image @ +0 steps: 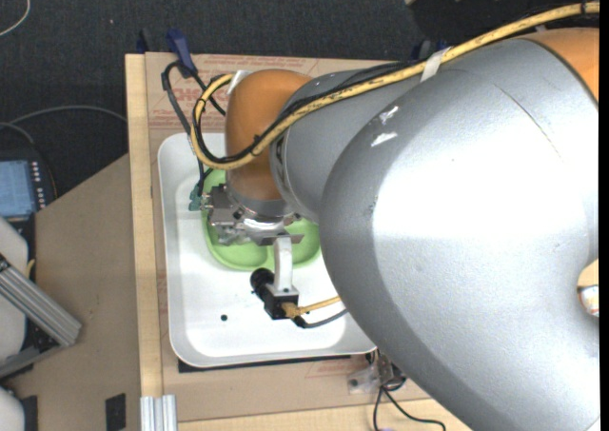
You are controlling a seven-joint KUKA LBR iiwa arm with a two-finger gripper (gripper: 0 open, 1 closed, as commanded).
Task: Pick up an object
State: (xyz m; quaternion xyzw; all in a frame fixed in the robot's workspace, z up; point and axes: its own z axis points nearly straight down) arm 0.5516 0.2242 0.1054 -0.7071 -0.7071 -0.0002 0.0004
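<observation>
1. Camera view: one white bin (195,324) shows, and in it lies one green object (221,246), partly under the arm's wrist.
2. One gripper (249,222) hangs over that object; its state cannot be told.
3. The grey arm (447,229) covers the right side; yellow cable (205,110) loops beside the orange band (262,115).
4. A wooden bench (143,229) stands on dark floor (76,20).

Grey arm (457,220) over white bin (190,324), hand (249,220) on green obj (228,250).

Red print on the bench edge (328,66) — too blurred to read.
</observation>
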